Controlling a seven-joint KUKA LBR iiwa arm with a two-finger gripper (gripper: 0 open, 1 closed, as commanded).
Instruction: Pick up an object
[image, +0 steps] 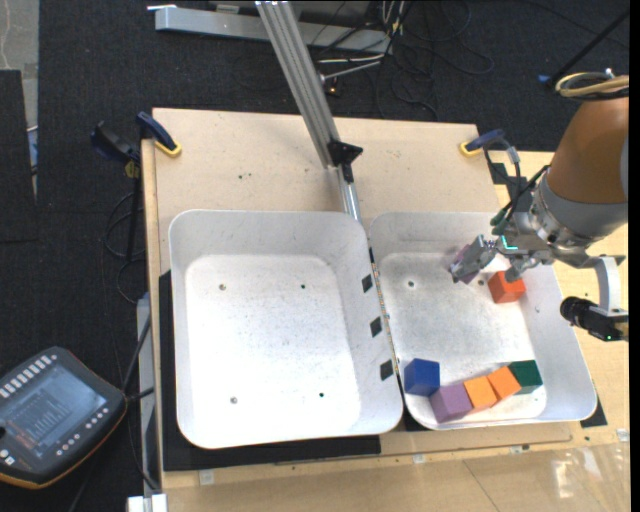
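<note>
In the right bin (450, 320), an orange-red cube (507, 289) lies near the far right side. My gripper (490, 262) hovers just above and slightly left of it, close to or touching its top. Along the bin's near edge sit a blue cube (421, 376), a purple cube (450, 401), an orange cube (481, 390) and a green cube (522, 377), packed in a row. The arm's grey and orange wrist (590, 170) comes in from the right and hides the bin's far right corner.
The left bin (265, 320) stands beside the right one, and their rims meet in the middle. A slanted metal pole (310, 100) ends at the bins' far junction. Clamps (155, 135) grip the board's far corners. A teach pendant (50, 415) lies at the lower left.
</note>
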